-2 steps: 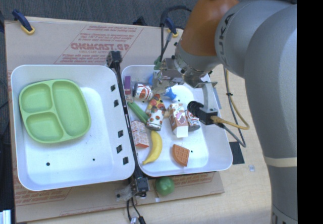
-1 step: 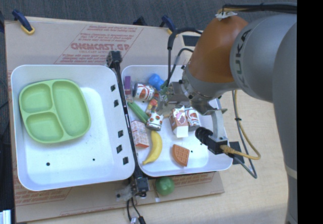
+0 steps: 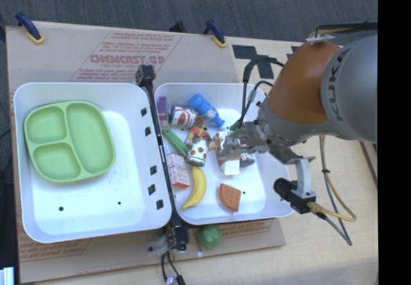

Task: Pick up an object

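- Nearest you, at the front edge of the desk (image 3: 359, 245), a green round fruit (image 3: 209, 236) lies outside the bins, just beside the front rim of the right bin (image 3: 257, 216) and near the black clamp (image 3: 176, 235) that joins the two bins.
- A yellow cable (image 3: 334, 214) trails over the bare desk at the front right, and a black fitting (image 3: 292, 192) hangs off the arm over the right bin's front corner.
- The left bin (image 3: 83, 213) has wide open floor along its front and right side; a green divided plate (image 3: 69, 140) sits in its back left part.
- The right bin is crowded along its left wall and centre: a banana (image 3: 196, 189), a red-and-white packet (image 3: 178, 170), a green pepper-like piece (image 3: 176, 141), a red can (image 3: 183, 117), a blue bottle (image 3: 205, 107) and a printed tin (image 3: 199, 151).
- An orange waffle-like square (image 3: 230, 196) lies apart near the front, with free floor to its right.
- The tool (image 3: 232, 149) is low in the middle of the right bin, beside a small white block (image 3: 230, 166); you cannot tell how its jaws stand or whether it holds anything.
- The arm (image 3: 308, 91) covers the bin's right rim, so room there is tight.
- Blue-and-yellow clamps (image 3: 29, 27) grip the cardboard (image 3: 115, 52) at the back edge.
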Robot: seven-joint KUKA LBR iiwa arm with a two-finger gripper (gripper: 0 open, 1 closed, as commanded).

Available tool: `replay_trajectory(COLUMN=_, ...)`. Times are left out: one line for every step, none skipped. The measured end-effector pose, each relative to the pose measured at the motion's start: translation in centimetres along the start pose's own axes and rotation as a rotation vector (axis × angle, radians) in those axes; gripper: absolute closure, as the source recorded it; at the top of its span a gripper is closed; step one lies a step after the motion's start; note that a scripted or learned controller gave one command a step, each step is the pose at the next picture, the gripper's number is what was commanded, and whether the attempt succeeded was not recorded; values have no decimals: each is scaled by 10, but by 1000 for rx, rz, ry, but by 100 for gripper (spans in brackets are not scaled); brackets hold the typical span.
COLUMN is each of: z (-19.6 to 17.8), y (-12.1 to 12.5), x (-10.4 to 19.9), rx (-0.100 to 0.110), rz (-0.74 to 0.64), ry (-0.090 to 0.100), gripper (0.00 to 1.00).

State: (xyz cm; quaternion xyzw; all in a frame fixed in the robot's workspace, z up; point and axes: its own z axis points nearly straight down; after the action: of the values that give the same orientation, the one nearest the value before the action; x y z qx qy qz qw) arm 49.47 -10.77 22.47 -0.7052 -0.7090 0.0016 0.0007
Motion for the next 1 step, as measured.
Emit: replay_trajectory(z=-10, y=1, x=1, rx=0, rz=-5, ry=0, gripper=100)
